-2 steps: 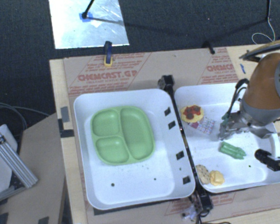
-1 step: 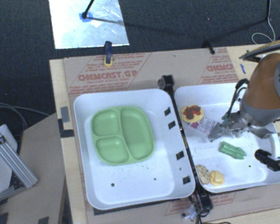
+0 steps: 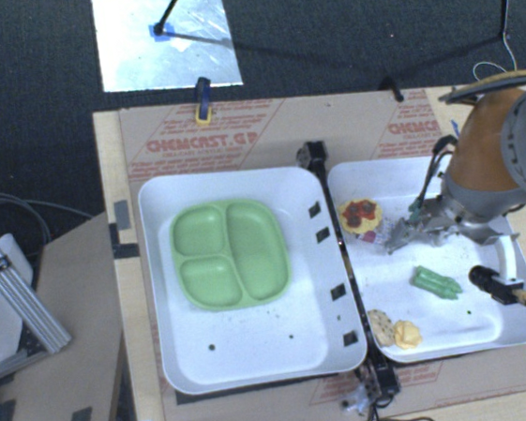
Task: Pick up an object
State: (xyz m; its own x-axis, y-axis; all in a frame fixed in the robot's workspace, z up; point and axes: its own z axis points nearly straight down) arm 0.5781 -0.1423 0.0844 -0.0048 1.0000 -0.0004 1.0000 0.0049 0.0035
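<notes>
Cardboard [image 3: 263,125] under both bins carries red print reading "CHEMCAST GP", once behind the left bin and again, partly cut off, at the far right corner. Left bin [image 3: 180,356] holds a green divided plate [image 3: 229,254]. Right bin [image 3: 474,327] has a small pizza toy [image 3: 360,214] at its far left, a green toy [image 3: 437,282] mid-bin and a yellow-and-tan piece [image 3: 396,329] near the front. The gripper [image 3: 400,234] sits low beside the pizza toy; I cannot tell its opening.
</notes>
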